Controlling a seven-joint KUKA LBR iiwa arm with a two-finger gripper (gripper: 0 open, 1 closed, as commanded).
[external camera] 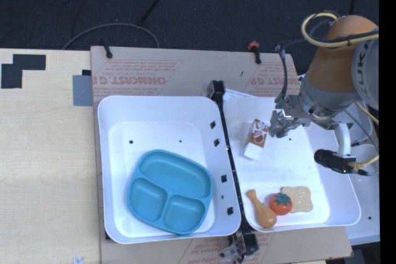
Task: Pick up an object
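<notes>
In the right bin [334,195] a small white and brown carton [256,139] lies near the middle of the left side. My gripper [279,125] hangs just right of the carton, low over the bin floor; its fingers are too dark and small to read. Near the bin's front sit a toy chicken drumstick [262,209], a red tomato [280,203] and a slice of toast [299,198], all close together.
The left bin [111,133] holds a blue divided plate [171,190]. A black divider runs between the bins. A black cable part [334,161] of the arm hangs over the right bin's right side. Cardboard lies under both bins.
</notes>
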